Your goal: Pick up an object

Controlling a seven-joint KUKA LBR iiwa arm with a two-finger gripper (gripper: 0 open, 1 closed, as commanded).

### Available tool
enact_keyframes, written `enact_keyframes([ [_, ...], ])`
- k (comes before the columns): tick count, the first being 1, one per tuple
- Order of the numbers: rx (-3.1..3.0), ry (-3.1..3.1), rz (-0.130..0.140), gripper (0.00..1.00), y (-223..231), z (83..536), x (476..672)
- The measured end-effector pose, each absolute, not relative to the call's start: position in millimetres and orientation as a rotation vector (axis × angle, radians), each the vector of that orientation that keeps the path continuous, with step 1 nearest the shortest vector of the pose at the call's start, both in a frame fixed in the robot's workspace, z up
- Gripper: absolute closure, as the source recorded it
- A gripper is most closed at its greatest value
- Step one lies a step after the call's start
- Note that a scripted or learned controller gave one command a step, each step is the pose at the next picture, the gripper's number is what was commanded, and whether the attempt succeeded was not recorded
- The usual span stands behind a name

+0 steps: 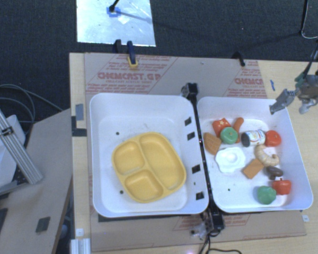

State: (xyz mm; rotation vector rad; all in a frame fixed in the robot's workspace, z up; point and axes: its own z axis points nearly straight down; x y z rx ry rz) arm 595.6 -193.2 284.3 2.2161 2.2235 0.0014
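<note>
Camera view puts your hand [292,100] at the upper right corner of the right bin [297,142], hanging over the rim rather than over the toys; its fingers [280,102] look spread apart with nothing between them, though at this size you should treat that as a likely reading only. Everything worth picking lies down and to the left of the hand, clustered in the middle of that bin. Nearest to the hand is the red ball [273,138], just below the bin's upper right corner, with the small jar [253,137] touching or nearly touching its left side; the jar lies on its side with its long axis running left to right. Further from that corner you have the green round piece [229,136], the fried egg [230,159], the curved banana-like piece [266,154] and, lowest of all, the green lump [265,194] beside a red piece [282,186]. I judge the red ball the easiest choice: it is closest and round, so finger angle matters little. The left bin [103,142] holds only the yellow tray [148,166], well apart from the hand.
</note>
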Motion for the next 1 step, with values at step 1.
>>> enact_keyframes([
  [1, 2.215, 2.237, -0.001, 0.0, -96.1, 267.2, 516.5],
])
